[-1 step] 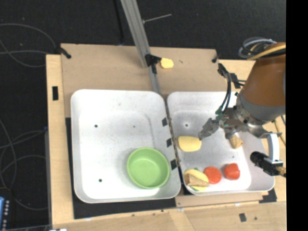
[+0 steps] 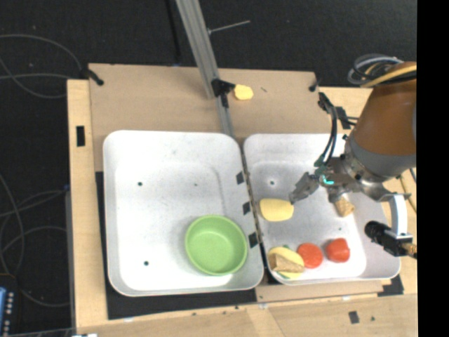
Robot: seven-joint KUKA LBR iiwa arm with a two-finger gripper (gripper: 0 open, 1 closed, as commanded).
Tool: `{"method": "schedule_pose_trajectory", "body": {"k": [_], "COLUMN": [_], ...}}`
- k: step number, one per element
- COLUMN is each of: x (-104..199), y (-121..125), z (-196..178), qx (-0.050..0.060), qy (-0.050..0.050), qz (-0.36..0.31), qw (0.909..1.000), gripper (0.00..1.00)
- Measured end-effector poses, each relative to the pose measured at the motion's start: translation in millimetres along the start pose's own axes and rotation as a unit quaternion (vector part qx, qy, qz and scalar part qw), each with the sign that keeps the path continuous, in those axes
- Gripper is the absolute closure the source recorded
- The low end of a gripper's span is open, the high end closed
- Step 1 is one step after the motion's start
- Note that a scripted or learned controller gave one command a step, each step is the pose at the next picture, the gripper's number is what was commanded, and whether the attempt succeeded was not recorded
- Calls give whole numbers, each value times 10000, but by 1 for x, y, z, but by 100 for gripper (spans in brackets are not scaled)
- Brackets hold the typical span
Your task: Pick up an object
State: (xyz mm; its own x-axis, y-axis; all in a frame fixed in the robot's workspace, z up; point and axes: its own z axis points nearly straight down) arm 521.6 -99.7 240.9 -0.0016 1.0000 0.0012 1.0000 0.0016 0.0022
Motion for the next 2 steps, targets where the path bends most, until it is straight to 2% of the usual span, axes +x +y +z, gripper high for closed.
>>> {"method": "schedule_pose_trajectory", "body": {"k": [1, 2], "x": [1, -1], "y": [-7, -7], "z": [61, 103], "qx": [38, 32], "qy": [-11, -12], "qz": [13, 15], "qw": [10000, 10000], "gripper": [0, 0]}}
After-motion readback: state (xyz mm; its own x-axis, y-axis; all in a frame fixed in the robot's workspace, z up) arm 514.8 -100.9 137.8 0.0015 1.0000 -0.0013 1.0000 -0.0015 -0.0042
